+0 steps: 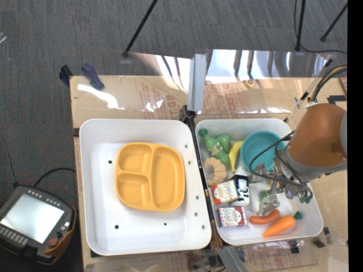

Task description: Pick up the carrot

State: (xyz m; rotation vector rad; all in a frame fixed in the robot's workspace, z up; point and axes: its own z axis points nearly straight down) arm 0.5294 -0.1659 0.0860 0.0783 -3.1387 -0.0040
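Observation:
The orange carrot (282, 225) with a green top lies at the front right corner of the right bin (313, 229), its tip pointing left. A red sausage-like piece (264, 217) lies just beside it on the left. My gripper (272, 198) hangs over the right bin just above and behind the carrot, fingers pointing down toward the sausage piece. The orange band (317, 137) of the arm covers the bin's right side.
The right bin also holds a teal bowl (260, 148), a green bottle (211, 141), a banana (234, 154), a round cookie-like ring (215, 169) and two small boxes (226, 192) (231, 216). A yellow divided plate (150, 176) sits in the left bin (96, 208).

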